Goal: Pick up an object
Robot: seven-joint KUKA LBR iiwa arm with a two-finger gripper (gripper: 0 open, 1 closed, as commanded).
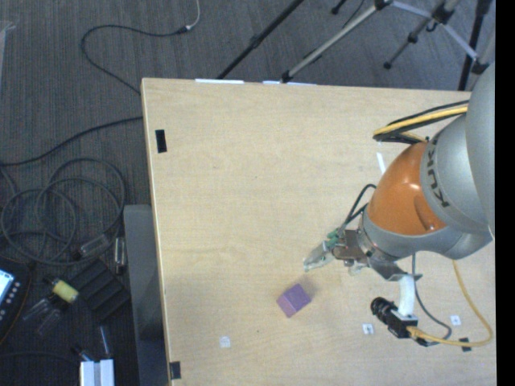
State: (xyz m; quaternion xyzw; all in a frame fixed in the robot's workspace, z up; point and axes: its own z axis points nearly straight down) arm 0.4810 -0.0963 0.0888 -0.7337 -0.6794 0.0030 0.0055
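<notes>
A pale wooden surface (pixel 241 199) fills the middle of the scene, above dark carpet strewn with black cables (pixel 56 215) on the left. The grey arm (pixel 475 183) with its orange band (pixel 406 191) reaches in from the right, over the near right part of the surface. Its gripper (pixel 322 254) points left; whether it is open or closed cannot be told. A small purple block (pixel 294 300) lies on the wood just near and left of the gripper, apart from it.

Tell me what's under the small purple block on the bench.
The small purple block rests directly on the light wooden bench top, with nothing visible beneath it. The patch of wood it covers is hidden. The gripper is up and right of it, apart.
</notes>
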